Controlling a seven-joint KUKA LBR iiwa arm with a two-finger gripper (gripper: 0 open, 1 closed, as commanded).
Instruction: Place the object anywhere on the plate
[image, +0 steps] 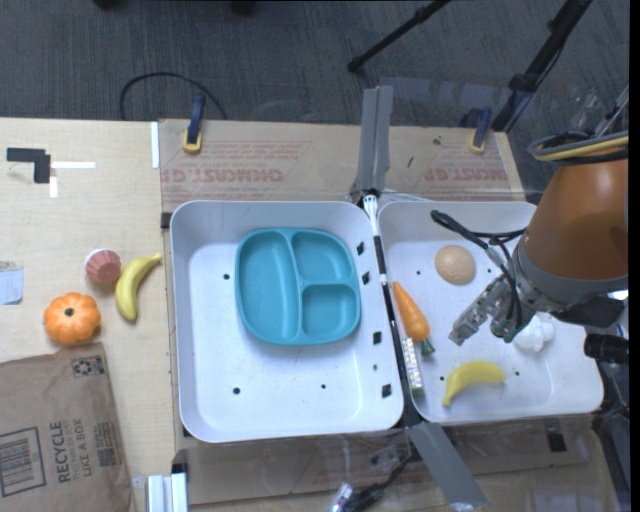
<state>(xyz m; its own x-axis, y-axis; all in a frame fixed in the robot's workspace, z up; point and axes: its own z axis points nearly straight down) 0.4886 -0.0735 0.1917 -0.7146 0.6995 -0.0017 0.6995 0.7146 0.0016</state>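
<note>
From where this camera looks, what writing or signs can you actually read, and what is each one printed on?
"RECYCLE" and "LIKE A BOX", beside a recycling symbol, on the brown cardboard box.
A barcode on the same box; its digits are too small to read.
Red lettering on the cardboard sheet behind the bins, upside down from here; it seems to read "CHEMCEST GP", but it is too blurred to be sure.

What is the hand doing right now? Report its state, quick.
Hand: over the right bin, near a white object; open or closed cannot be told, and nothing visibly held.
</note>
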